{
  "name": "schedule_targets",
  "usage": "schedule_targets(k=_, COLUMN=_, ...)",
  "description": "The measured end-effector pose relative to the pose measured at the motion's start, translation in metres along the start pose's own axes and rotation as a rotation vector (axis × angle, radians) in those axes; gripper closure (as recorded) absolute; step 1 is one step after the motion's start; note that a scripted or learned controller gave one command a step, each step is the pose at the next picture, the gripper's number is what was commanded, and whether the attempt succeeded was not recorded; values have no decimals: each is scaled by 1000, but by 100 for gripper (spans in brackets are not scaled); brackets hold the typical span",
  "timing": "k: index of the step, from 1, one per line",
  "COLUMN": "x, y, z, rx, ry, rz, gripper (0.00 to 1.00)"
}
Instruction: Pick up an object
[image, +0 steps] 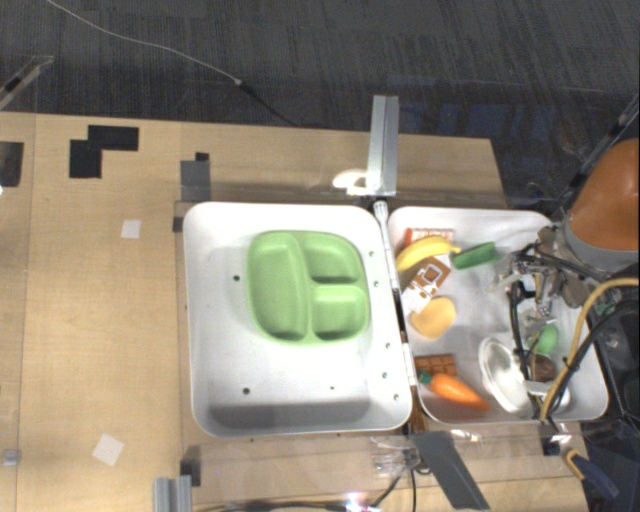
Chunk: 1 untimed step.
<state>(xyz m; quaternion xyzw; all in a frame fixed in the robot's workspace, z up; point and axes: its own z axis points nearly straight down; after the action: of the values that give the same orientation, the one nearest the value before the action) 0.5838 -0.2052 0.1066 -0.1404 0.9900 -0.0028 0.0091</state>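
pincer (535, 300) over right bin (470, 222) | grip state unclear | banana (425, 252) nearby

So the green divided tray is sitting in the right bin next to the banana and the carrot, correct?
Not quite. The camera view shows the green divided tray in the left bin, by itself. The banana and the carrot lie in the right bin, where the arm is reaching in.
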Motion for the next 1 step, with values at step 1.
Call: schedule_targets(k=1, x=32, y=10, z=7, rx=9, ry=-17, rz=-26, gripper=0)
